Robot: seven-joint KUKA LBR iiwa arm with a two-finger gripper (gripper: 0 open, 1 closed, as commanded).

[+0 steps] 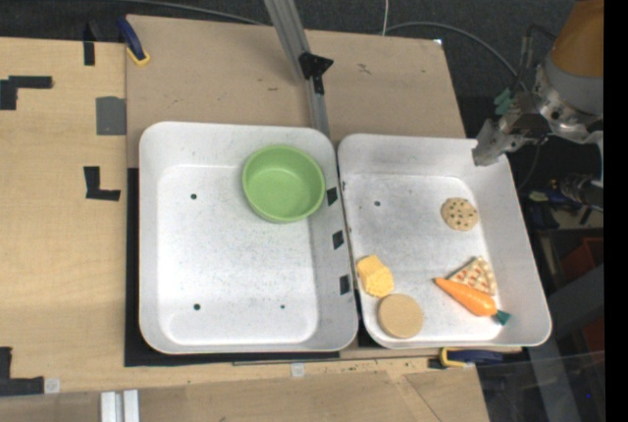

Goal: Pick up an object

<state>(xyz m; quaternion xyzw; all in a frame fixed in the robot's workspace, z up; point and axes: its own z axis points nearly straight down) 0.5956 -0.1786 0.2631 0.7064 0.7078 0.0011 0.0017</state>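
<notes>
Gripper [488,151] hangs over the right bin's [412,160] far corner, poised above toy food; its state unclear.

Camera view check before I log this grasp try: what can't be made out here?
- Gripper: small and blurred at the right bin's far corner; finger state unreadable.
- Arm: cut off by the right edge.
- Carrot: overlaps the pizza slice, hiding its near edge.
</notes>
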